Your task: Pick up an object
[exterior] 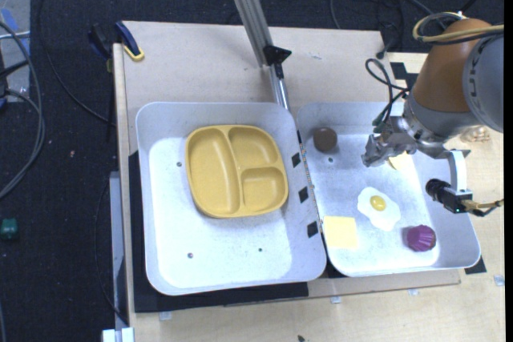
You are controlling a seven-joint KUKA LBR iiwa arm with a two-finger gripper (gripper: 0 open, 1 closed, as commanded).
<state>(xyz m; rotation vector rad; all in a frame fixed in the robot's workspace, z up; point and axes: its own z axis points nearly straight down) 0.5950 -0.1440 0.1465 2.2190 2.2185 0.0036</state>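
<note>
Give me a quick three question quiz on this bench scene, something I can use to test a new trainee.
1. True or false: the yellow divided plate lies in the same bin as the fried egg toy.
2. Which item lies nearest the gripper? A) the purple object B) the yellow cheese slice C) the brown round object
3. How many loose items lie in the right bin?

Key
1. False: the plate lies in the left bin, the egg in the right one.
2. C
3. Four: brown object, egg, cheese slice, purple object.
</note>
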